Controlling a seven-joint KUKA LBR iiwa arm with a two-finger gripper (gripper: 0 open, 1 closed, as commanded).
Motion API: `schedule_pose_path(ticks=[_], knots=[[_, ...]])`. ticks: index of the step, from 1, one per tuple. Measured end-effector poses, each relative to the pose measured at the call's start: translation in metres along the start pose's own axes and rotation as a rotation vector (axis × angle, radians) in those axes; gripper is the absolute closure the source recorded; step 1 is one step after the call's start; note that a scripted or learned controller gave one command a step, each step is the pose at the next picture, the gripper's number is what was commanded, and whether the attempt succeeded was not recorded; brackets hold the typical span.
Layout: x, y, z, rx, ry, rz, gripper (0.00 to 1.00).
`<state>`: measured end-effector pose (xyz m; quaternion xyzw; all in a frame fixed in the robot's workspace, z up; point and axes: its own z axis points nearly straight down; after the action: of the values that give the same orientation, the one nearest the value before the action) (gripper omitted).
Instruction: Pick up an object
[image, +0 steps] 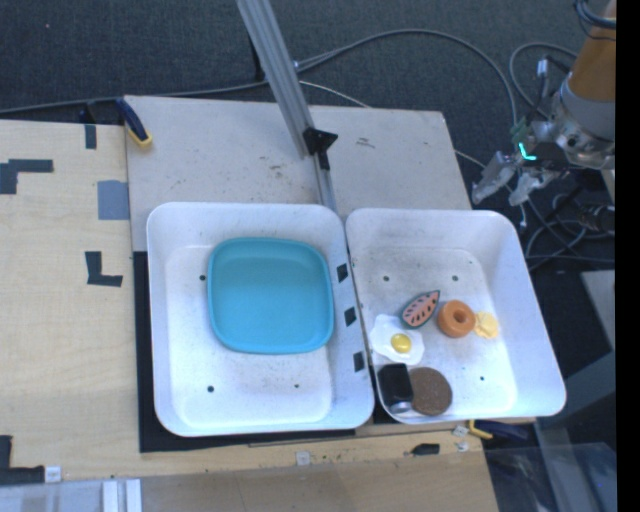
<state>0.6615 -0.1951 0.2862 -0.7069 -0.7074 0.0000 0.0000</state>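
Two shallow white bins sit side by side on the bench, and all the small stuff is crowded into the right bin (500, 240), toward its near edge. There's an orange ring-shaped toy donut (457, 319) next to a little yellow lump (486, 324), a grey-and-red oval piece with dark seeds (421, 309) just to its left, a toy fried egg with a yellow yolk (398, 342), and down at the front corner a round brown cookie-looking disc (430, 391) touching a small black block (394, 382). The left bin (180, 390) just holds a square light-blue plastic plate (270, 295). The gripper (512, 176) hangs off to the upper right, outside the bins and well apart from everything, with its fingers spread apart and gripping nothing.
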Motion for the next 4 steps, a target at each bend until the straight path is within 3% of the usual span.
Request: schedule_pose_path(ticks=[1, 4], knots=[[0.0, 0.0, 0.0, 0.0, 0.0, 0.0, 0.0], [0.014, 0.003, 0.183, 0.004, 0.001, 0.0, 0.0]])
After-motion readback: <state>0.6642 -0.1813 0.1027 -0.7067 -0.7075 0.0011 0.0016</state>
